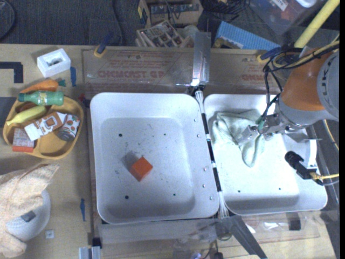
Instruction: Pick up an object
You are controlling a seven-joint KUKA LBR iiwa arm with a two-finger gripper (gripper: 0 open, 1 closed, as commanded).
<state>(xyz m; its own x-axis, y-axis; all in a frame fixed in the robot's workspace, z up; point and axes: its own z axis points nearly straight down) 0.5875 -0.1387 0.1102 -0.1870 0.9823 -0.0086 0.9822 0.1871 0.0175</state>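
One orange block (142,168) lies mid left bin (108,112); one pale cloth (232,128), pinched by the gripper (260,128), drapes by the right bin's (302,198) back-left corner.

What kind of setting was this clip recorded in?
Most likely a robotics lab bench: a grey and orange arm reaches over two white bins, with loose cables and a bowl of toy food alongside.

Bins (108,112) look like smooth white plastic w/ slight gloss, left one scuffed. Pale green cloth (237,131) soft, crumpled, matt. Orange block (142,168) matt. Bench (32,63) is bare wood. Arm (310,90) shell semi-gloss.
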